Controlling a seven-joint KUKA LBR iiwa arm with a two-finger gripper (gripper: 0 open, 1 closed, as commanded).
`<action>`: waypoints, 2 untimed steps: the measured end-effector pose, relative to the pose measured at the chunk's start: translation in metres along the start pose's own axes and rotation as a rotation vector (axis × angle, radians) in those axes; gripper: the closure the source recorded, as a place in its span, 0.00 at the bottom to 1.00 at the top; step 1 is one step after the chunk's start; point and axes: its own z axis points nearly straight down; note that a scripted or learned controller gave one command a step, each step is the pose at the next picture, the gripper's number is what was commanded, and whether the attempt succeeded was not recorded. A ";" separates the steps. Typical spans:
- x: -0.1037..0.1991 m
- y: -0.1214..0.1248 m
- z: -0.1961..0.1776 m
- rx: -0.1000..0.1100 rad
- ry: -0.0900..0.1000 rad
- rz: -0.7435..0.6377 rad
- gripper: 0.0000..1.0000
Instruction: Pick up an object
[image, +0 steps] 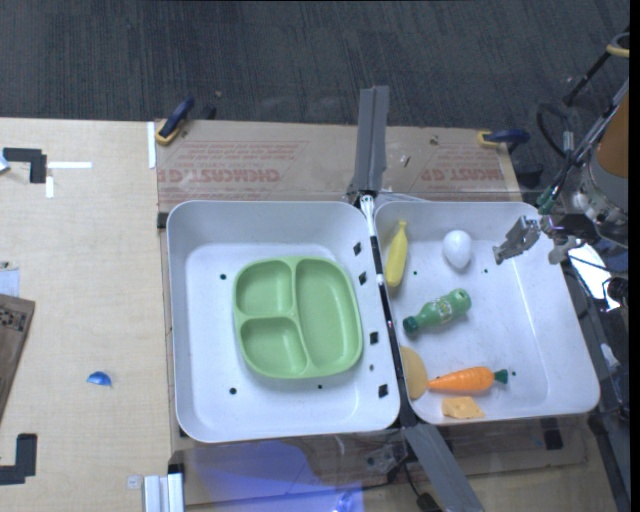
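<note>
Pale wood covers the desk (80, 290), with a sheet of printed cardboard (260, 160) lying under two shallow white bins set side by side. Inside the left bin (190, 300) sits a green divided plate (298, 318) with three compartments, lying flat near the bin's middle. Several small things are spread across the right bin (540, 330): a yellow banana (397, 254) lies lengthwise close to the wall shared with the other bin, a white egg (457, 248) rests just beside it toward the far side, and a green bottle (437, 311) lies on its side near the middle. Nearer the front edge an orange carrot (467, 379) lies on its side, with a yellow wedge of cheese (462, 407) just in front of it and a tan rounded piece (413, 372) at its blunt end, against the dividing wall. From the right the arm reaches in, and its tool (520, 240) hangs over the far right corner of the right bin, well apart from the egg and from every other item. Its fingers (510, 247) look spread somewhat apart, with nothing between them.
</note>
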 end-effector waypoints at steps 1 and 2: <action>-0.014 -0.046 0.104 0.000 0.001 0.159 0.00; 0.023 0.000 0.153 -0.002 0.000 -0.014 0.00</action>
